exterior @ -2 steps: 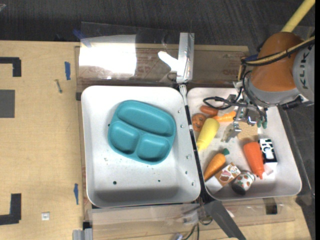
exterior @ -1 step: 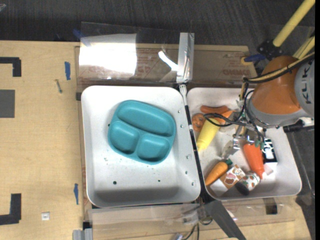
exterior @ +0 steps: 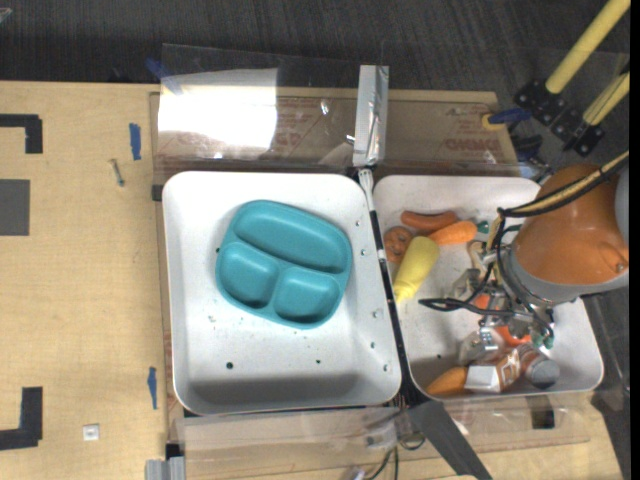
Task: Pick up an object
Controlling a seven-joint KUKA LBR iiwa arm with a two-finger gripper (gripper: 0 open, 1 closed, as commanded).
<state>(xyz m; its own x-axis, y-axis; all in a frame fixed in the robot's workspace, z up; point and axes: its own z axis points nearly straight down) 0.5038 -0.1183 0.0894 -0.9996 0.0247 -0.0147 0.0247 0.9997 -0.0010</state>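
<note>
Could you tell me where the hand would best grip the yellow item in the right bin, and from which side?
Probably across the middle of the yellow item, coming from above. It lies flat and elongated, running top-right to bottom-left beside the dividing wall, so its narrow width suits the hand, closing across the long axis.

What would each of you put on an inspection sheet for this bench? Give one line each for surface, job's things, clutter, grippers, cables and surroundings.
Surface: wooden bench bearing a left bin and a right bin, side by side.
Job's things: yellow corn-shaped toy, orange carrot and more small items in the right bin.
Clutter: teal divided plate in the left bin.
Grippers: gripper low over the right bin; the state of its jaws cannot be told.
Cables: black cable looping over the arm's orange band.
Surroundings: clear plastic panels behind the bins; yellow poles at upper right.
</note>
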